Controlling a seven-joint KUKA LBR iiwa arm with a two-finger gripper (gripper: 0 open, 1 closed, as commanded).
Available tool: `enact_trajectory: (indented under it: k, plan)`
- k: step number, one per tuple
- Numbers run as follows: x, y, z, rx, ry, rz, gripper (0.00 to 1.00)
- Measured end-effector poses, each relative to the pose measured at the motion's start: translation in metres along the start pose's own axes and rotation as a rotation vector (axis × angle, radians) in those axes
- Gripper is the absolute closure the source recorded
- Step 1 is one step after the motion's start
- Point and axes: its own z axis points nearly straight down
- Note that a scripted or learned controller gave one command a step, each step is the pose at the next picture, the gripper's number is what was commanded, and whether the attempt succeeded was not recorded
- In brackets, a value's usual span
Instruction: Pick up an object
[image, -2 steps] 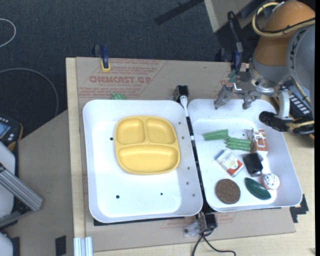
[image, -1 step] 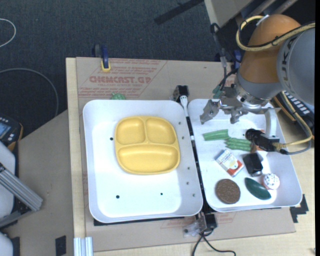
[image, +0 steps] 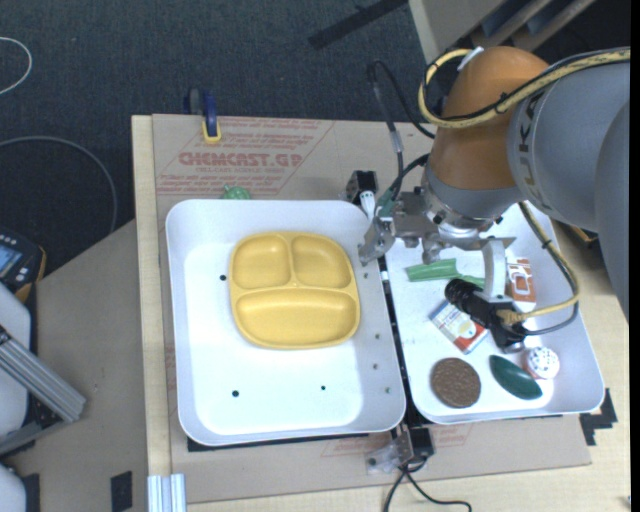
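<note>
Camera view: we see the grey arm (image: 570, 120) over the right bin (image: 590, 385), its gripper (image: 438, 242) just above a green piece (image: 432, 270); open or clenched, we cannot tell. We judge a straight, centred descent best.

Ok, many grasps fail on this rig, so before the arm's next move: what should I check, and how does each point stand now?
1. Things to pick in the right bin: ok. A brown disc, green strip, dark green piece and dotted white cube lie there.
2. Brown disc clear of neighbours: ok, it lies apart.
3. Gripper above a target: not ok. It sits at the rims between the bins, beside the yellow plate.
4. Gripper free of any load: cannot tell.
5. Green strip open from above: not ok, the arm overhangs it.
</note>
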Motion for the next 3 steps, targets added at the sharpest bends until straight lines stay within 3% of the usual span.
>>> enact_trajectory:
  k: [1,2,3]
  plan:
    - [-0.003,0.002,-0.010,-0.004,-0.001,0.004,1.00]
    - [0.071,-0.047,-0.124,-0.012,0.001,-0.003,1.00]
    - [0.123,-0.067,-0.162,-0.009,0.000,0.000,1.00]
